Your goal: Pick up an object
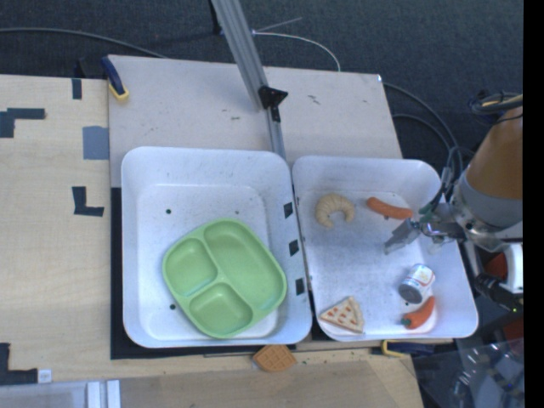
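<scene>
I see two white bins of smooth plastic; the right bin looks scuffed and speckled on its floor. In the left bin the green divided plate reads as matt plastic. The small can shines like metal on its silver lid. The croissant looks dull and rough-skinned. The surface shows pale wood grain, and the slanted pole has a brushed metal look.

Just beside the hand, up and left, lies an orange sausage. Farther left rests a curled croissant. Below the hand a small can lies tipped, a chili pepper beneath it, a pizza slice down-left.
</scene>
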{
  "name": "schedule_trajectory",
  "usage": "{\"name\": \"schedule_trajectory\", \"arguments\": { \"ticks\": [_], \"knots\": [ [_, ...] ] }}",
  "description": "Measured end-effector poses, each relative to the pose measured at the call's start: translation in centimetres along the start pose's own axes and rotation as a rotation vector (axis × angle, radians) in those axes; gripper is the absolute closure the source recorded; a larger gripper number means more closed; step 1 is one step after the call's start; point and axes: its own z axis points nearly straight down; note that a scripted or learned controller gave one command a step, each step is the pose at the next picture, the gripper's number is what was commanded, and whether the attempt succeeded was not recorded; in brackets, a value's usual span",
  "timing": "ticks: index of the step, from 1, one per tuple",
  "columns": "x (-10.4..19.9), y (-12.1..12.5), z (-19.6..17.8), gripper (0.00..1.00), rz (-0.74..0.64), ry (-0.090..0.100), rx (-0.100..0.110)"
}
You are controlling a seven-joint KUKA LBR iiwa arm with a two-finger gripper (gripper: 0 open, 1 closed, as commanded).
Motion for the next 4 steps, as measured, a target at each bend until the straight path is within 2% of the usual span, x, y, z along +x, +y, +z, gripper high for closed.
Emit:
{"name": "schedule_trajectory", "arguments": {
  "ticks": [1,2,4],
  "knots": [
    [0.4,-0.3,4.4,0.00,0.000,0.000,0.001],
    [0.4,-0.2,3.2,1.00,-0.001,0.000,-0.003],
    [-0.2,0.5,-8.8,1.00,-0.002,-0.004,-0.012]
  ]
}}
